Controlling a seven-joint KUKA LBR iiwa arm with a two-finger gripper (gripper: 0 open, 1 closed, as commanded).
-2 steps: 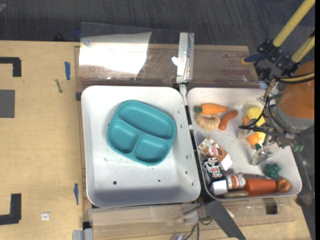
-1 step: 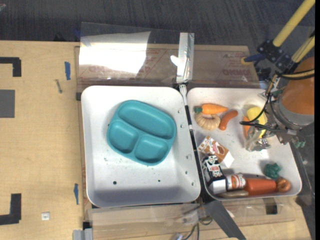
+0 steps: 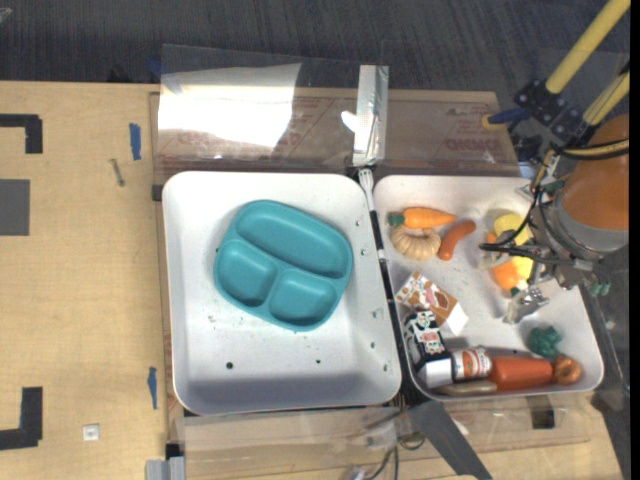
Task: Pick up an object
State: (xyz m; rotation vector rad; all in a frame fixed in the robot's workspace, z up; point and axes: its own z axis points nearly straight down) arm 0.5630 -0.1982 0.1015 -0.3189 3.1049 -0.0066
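Left shallow white bin [image 3: 190,368]: teal three-compartment plastic tray [image 3: 283,262], lying flat. Right shallow white bin [image 3: 580,313]: orange toy carrot [image 3: 428,217], reddish sausage [image 3: 457,238], red-labelled bottle [image 3: 490,369] along near wall, small green item [image 3: 545,341]. Gripper [image 3: 523,301] low over right bin, beside orange-yellow object [image 3: 512,271].

Left white bin [image 3: 190,368] holding a teal divided plate [image 3: 283,263] near its centre. Wooden table [image 3: 75,268] extends left of this bin, marked with black tape corners [image 3: 28,133] and blue tape strips [image 3: 135,140]. Dark carpet [image 3: 300,13] lies beyond the bin.
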